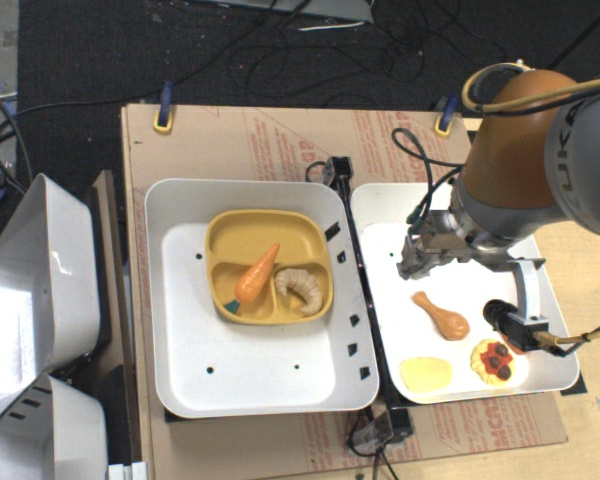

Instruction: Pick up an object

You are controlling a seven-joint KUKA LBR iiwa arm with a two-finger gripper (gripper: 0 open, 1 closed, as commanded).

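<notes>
Yellow plastic forms the divided plate in the left bin, holding a toy carrot and a toy shrimp. In the right bin, the claw hangs low above the white floor, just up-left of a toy drumstick; whether it is open I cannot tell. Nearer the front lie a pale yellow disc and a small pizza-like toy, its details hard to make out.
</notes>
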